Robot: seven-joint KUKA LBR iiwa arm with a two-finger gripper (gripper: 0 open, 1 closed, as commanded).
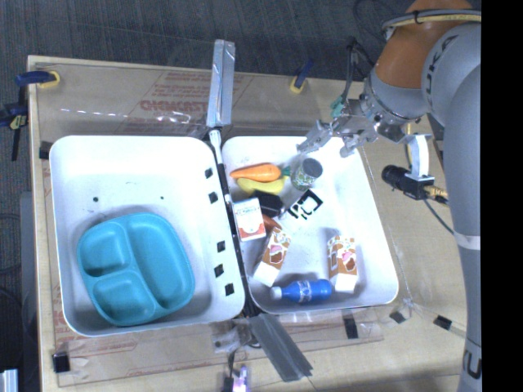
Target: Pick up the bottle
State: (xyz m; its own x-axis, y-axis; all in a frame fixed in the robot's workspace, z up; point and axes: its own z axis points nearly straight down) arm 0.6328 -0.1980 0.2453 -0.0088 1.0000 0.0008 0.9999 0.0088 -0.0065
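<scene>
Gripper (333, 137) above right bin's (377, 219) far edge — jaws open, holding nothing; bottle (304, 291) near front wall.

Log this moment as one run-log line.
arm: over right bin's far side | gripper: above the clutter, holding nothing | bottle: lying at right bin's near edge, untouched | status: pick not done

1. I count two white bins (131, 149).
2. One blue divided tray (135, 266).
3. One blue bottle (304, 291).
4. Three small cartons (344, 261).
5. One carrot (256, 171).
</scene>
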